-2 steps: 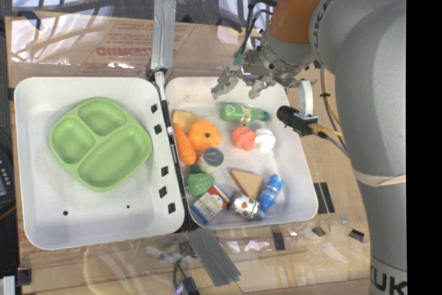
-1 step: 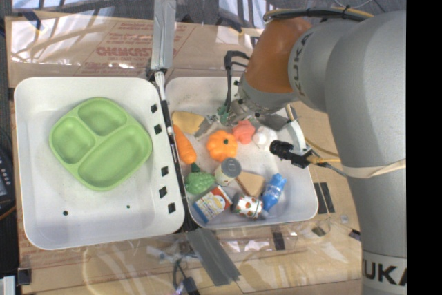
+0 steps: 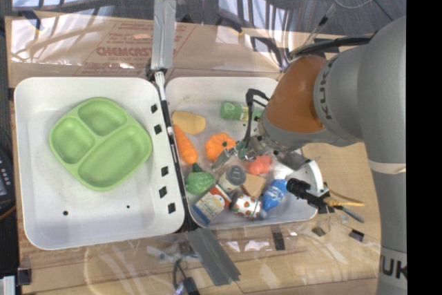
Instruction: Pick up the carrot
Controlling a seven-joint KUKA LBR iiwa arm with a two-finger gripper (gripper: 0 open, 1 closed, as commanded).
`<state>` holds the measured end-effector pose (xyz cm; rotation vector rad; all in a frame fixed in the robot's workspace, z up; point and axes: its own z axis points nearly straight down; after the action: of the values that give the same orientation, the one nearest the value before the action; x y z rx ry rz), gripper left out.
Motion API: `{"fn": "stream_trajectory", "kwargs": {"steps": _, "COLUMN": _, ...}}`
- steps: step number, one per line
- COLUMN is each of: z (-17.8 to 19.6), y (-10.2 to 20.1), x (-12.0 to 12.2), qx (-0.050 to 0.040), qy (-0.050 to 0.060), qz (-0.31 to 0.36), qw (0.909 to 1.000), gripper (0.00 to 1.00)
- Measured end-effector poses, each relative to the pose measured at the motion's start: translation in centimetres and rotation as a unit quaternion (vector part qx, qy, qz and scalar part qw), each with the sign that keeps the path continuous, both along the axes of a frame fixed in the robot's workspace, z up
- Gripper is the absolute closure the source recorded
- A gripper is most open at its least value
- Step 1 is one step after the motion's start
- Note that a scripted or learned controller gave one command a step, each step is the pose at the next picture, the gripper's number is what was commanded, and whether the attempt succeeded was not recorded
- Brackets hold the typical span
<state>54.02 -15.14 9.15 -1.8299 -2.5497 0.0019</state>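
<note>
I see the fingers (image 3: 231, 157) low in the middle of the right bin (image 3: 207, 88), but I cannot tell whether they are spread or closed; nothing visibly sits between them. They hang just beside the small pumpkin (image 3: 219, 145), close among the other toys. The carrot (image 3: 184, 144) lies along the bin's left wall, near the fingers yet apart from them. My worry: closing here could grab the pumpkin or nudge the clutter instead.
</note>
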Motion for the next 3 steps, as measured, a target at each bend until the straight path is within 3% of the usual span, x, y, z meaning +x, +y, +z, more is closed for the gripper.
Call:
{"fn": "stream_trajectory", "kwargs": {"steps": 1, "z": 1.0, "y": 0.0, "x": 0.1, "qx": -0.0003, "qy": 0.0, "qz": 0.003, "qw": 1.0, "gripper": 1.0}}
{"fn": "stream_trajectory", "kwargs": {"steps": 2, "z": 0.0, "y": 3.1, "x": 6.5, "qx": -0.0008, "qy": 0.0, "qz": -0.26, "qw": 0.9656, "gripper": 1.0}}
{"fn": "stream_trajectory", "kwargs": {"steps": 3, "z": 10.2, "y": 12.1, "x": 11.2, "qx": -0.0001, "qy": -0.002, "qz": -0.218, "qw": 0.9759, "gripper": 1.0}}
